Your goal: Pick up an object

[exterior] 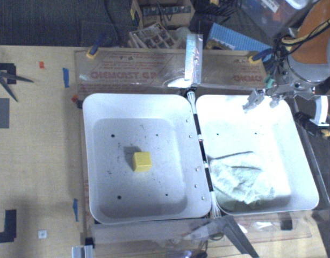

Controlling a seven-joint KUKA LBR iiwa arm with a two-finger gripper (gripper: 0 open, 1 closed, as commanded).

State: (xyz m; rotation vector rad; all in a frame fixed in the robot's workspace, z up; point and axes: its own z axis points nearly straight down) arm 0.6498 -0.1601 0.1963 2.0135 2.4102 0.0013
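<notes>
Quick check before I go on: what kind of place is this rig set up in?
Most likely a robotics lab or workshop. Two white bins sit on a wooden bench under a robot gripper, with cables and stacked boxes behind. A yellow block lies in the left bin.

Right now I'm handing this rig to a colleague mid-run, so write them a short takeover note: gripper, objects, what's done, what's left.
Gripper: open, holding nothing, raised over the far edge of the right bin.
Yellow block: lying alone near the middle of the left bin.
Crumpled clear plastic sheet: in the near part of the right bin, with a thin dark stick just beyond it.
Done: nothing picked yet.
Left: descend on one object, close on it and lift.
</notes>
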